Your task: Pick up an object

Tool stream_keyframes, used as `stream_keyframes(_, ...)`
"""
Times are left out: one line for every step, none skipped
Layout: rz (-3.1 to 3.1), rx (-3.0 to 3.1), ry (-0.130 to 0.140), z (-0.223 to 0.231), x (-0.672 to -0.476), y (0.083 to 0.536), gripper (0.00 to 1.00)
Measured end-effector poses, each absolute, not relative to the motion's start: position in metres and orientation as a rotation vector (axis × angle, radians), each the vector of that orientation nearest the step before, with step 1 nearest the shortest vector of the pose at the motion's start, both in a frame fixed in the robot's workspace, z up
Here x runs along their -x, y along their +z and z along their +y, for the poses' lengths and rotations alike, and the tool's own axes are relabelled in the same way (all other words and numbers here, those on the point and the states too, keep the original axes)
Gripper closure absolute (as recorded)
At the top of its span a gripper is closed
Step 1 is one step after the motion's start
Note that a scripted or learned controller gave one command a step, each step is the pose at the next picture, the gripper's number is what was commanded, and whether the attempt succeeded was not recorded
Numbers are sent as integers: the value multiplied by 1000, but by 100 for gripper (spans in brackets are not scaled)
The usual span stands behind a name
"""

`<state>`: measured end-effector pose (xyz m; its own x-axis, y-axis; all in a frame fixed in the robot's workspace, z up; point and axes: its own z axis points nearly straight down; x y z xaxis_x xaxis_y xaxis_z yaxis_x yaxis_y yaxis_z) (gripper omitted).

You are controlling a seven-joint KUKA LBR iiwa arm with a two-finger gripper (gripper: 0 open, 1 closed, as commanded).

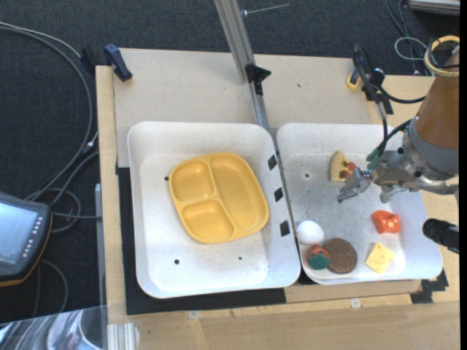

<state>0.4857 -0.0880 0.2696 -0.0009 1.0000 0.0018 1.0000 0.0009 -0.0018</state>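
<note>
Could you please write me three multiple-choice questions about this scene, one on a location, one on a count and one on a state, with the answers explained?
1. Where does the yellow divided plate lie?
A. in the left bin
B. in the right bin
C. on the bare bench behind the bins

2. How many compartments does that plate have?
A. two
B. three
C. five

3. How does the end effector stand to the pizza slice toy?
A. it has lifted the slice high over the left bin
B. it is beside the slice, low over the right bin
C. it rests on the yellow plate

Answers:
1. A, the plate sits in the middle of the left bin.
2. B, two upper sections and one lower section are visible.
3. B, the slice lies on the bin floor just left of the end effector.
</note>
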Motion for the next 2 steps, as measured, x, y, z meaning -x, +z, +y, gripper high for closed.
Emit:
stream_keyframes(-2222, 2220, -1, -88, -486, 270, 0)
stream_keyframes(-2217, 2217, 5, -86, -487, 227, 0)
